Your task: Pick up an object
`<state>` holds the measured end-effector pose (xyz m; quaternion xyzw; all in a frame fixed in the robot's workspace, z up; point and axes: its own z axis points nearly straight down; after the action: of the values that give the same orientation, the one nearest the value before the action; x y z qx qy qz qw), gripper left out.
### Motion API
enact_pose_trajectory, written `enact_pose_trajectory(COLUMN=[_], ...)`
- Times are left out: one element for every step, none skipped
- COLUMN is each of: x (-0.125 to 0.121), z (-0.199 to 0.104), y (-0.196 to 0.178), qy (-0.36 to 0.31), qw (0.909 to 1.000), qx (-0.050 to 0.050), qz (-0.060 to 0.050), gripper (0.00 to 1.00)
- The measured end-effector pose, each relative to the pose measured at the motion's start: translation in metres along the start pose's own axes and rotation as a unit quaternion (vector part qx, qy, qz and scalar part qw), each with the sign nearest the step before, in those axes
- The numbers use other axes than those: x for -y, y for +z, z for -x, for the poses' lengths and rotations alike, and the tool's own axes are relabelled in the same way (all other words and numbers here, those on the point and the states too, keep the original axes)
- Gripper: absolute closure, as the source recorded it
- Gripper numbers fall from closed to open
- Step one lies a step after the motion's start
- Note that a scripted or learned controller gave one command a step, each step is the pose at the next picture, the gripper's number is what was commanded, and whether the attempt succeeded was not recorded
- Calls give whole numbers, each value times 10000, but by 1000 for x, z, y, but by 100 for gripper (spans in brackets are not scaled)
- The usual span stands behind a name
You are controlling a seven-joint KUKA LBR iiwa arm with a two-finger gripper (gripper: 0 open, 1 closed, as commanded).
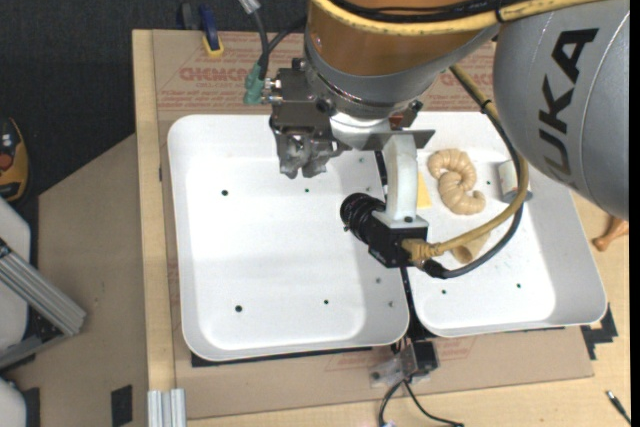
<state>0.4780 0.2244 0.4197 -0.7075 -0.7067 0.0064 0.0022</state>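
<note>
While the gripper [300,158] hangs over the far part of the left bin [260,245], whether it is parted or closed I cannot tell; the curled, croissant-like pastry [457,179] lies in the right bin [530,285], well off to the gripper's right and slightly nearer the camera, its long axis running far-to-near, its curl opening leftward

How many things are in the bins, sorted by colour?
Tan: 1, the croissant in the right bin
Yellow: 1, a flat piece beside it, partly hidden by the arm
Total: 2
The left bin adds none.
</note>
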Motion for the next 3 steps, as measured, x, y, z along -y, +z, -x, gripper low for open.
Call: enact_pose_trajectory(x=[-1,-1,-18], z=[-1,-1,0], y=[-18,-28,137], qy=[-11,-15,6], qw=[10000,10000,10000], qx=[-37,-40,11], qz=[72,83,-21], gripper=[100,100,100])
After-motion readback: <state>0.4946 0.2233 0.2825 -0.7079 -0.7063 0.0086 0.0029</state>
